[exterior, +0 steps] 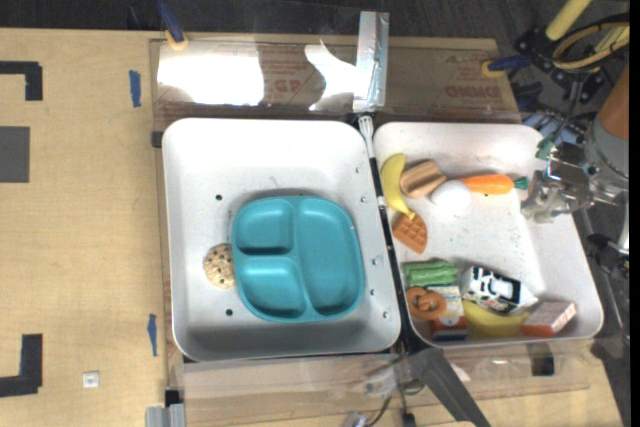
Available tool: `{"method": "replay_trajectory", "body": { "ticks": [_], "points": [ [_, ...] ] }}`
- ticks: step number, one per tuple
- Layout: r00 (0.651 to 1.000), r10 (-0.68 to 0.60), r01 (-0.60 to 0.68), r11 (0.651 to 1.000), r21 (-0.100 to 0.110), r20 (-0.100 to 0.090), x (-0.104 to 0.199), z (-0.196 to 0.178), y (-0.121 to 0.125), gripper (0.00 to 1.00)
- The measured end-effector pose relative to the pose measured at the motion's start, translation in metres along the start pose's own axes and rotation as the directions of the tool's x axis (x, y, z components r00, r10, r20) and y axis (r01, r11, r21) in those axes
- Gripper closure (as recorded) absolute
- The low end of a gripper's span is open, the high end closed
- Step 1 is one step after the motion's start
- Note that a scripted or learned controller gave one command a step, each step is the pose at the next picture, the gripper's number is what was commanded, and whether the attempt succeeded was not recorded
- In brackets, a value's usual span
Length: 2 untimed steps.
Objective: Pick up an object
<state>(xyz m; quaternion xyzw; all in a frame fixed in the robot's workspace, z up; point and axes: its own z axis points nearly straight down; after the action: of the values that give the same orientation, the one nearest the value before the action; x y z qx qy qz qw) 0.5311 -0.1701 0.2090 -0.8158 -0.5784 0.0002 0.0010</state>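
Note:
The right bin (560, 255) holds several toy foods. A yellow banana (393, 183) lies along its left wall, with a brown bread roll (422, 179) beside it. A white egg (450, 196) and an orange carrot (490, 183) sit near the middle, and a waffle piece (411, 232) is below the banana. My gripper (548, 197) hangs at the bin's right rim, just right of the carrot, and I see nothing held in it.
Along the right bin's front lie a green packet (431, 272), an orange round item (425, 302), a black-and-white object (494, 287), a second banana (492, 319) and a pink block (550, 317). In the left bin (200, 165) are a teal divided plate (297, 255) and a cookie (219, 266).

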Motion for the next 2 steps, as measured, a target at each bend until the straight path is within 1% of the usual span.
{"method": "replay_trajectory", "body": {
  "ticks": [1,2],
  "points": [
    [0.915,0.404,-0.404,0.915,0.002,0.001,-0.017,-0.021,-0.049,1.00],
    [1.000,0.023,-0.023,1.000,-0.002,0.001,-0.018,-0.037,-0.048,1.00]
  ]
}}
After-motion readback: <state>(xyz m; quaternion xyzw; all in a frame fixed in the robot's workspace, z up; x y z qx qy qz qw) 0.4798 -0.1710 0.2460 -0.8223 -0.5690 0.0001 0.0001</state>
